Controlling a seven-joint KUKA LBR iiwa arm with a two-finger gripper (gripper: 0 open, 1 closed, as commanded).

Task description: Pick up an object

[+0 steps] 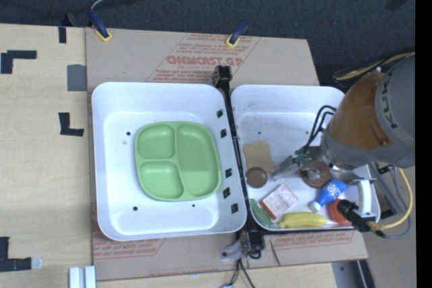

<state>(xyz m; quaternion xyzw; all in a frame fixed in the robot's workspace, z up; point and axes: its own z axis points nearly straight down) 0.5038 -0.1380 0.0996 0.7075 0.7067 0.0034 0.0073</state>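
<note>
Beside hand (287,168), brown disc (256,177).

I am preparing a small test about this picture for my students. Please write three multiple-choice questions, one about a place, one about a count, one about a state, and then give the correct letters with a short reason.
1. Where does the green plate lie?
A. in the left bin
B. in the right bin
C. on the cardboard outside the bins

2. How many compartments does the green plate have?
A. two
B. three
C. five

3. How does the banana lie?
A. flat near the right bin's front edge
B. upright against the divider
C. on the green plate

Answers:
1 A, the plate fills the middle of the left bin.
2 B, ridges divide it into two smaller sections on the left and one long one on the right.
3 A, it lies flat in the right bin, beside the red and white packet.
</note>
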